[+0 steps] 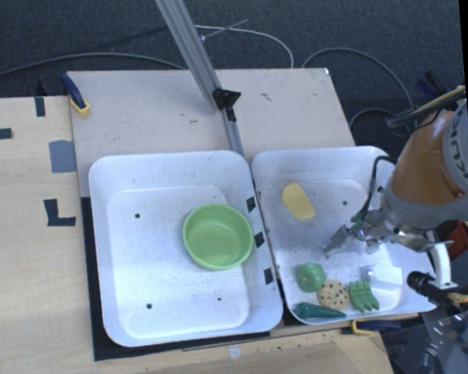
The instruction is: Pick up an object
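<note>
The right bin (321, 160) holds a yellow oval piece (298, 201) near its back left. Along its front lie a green ball (310, 276), a tan spotted round piece (333, 294), a dark teal stick (318, 311), a small green toy (362, 295) and a white block (386, 276). My gripper (342, 239) hangs low over the middle of the right bin, right of the yellow piece and above the front row of items. I see nothing held in it. A green bowl (217, 236) sits in the left bin (124, 232).
A grey pole (193, 47) slants down from the top to the seam between the bins. Cables (345, 58) lie on the dark floor behind. A blue and yellow clamp (74, 93) sits at the board's back left corner.
</note>
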`<move>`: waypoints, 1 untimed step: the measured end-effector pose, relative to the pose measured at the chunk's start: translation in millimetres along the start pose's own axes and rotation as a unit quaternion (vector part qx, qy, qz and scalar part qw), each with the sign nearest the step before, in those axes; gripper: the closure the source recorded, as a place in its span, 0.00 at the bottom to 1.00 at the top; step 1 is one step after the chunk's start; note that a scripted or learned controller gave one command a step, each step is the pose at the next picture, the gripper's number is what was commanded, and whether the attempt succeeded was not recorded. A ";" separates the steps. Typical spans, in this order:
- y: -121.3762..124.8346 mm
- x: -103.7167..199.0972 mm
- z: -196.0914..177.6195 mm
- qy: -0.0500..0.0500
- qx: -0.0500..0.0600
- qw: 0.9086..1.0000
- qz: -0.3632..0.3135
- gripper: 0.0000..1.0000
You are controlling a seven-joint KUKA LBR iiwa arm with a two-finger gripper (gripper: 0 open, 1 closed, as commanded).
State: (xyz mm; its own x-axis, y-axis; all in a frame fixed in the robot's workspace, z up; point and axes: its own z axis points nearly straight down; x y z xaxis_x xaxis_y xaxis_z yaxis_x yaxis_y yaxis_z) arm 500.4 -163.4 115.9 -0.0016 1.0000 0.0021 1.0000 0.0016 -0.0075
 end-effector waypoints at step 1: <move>0.2 0.1 27.3 -0.002 -0.003 1.000 0.000 0.00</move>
State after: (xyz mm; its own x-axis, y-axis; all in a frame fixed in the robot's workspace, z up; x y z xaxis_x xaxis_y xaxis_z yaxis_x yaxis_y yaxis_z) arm 500.4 -163.3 88.6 -0.0007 1.0000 -0.0012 1.0000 0.0007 -0.0010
